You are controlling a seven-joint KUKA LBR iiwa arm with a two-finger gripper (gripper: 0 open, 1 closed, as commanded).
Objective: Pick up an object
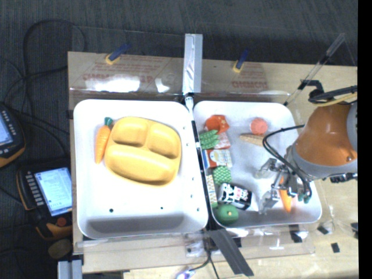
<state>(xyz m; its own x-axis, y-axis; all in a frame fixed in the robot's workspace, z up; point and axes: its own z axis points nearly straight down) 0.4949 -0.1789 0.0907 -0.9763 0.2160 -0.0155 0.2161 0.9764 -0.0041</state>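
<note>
Grey arm with orange band (326, 135) entering from 3 o'clock, bent down into right white bin (290, 116); two-finger gripper (278, 190) at 5 o'clock, jaw state indiscernible.

Bins (87, 214): smooth white plastic, faintly glossy.
Yellow tray (142, 150): glossy moulded plastic, sheen seen on its ridges.
Carrot (102, 141): matt orange plastic.
Table (331, 80): pale wood, matt.
Claw (276, 185): bare grey metal, dully shining.
Wrist band (328, 138): smooth orange, satin finish.
Floor (174, 7): dark, rough carpet.
</note>
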